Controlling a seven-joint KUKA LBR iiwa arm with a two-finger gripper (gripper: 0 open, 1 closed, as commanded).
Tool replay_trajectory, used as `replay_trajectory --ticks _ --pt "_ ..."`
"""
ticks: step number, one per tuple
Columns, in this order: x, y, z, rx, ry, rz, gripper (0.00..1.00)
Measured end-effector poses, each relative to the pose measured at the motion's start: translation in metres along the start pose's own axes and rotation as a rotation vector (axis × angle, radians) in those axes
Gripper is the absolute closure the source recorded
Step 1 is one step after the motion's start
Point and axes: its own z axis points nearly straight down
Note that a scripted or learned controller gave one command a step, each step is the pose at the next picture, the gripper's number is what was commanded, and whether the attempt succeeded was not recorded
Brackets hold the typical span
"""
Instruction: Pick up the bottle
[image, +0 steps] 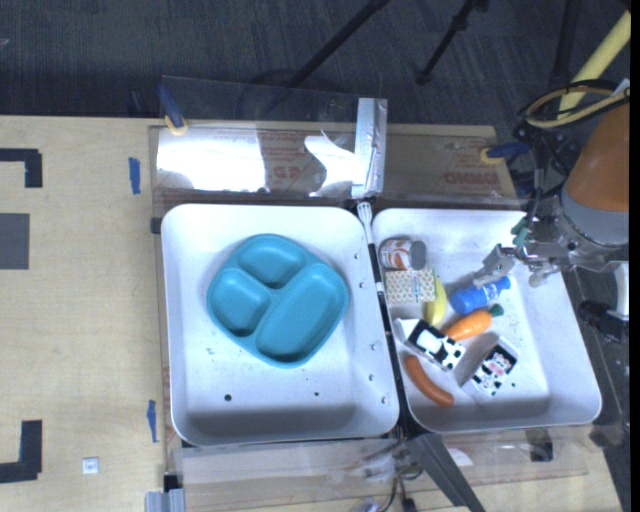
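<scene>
Your jaws (503, 262) hang low over the right bin (560, 400), and whether they stand open or closed you cannot tell from this slant; nothing shows between them. The bottle (478, 296), a smooth blue plastic cylinder lying on its side, sits just below and left of the jaws, its rounded flank against the tapered orange carrot (467, 324), so it will likely roll if nudged. Farther left of the jaws, the glossy blue divided plate (277, 297) rests in the left bin (190, 400), well apart.
</scene>
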Motion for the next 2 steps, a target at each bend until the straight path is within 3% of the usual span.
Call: replay_trajectory --ticks 1,2 --pt "-0.009 0.018 0.099 -0.006 -0.003 -0.009 0.0" --pt "-0.009 0.019 0.088 -0.01 -0.004 -0.008 1.0"
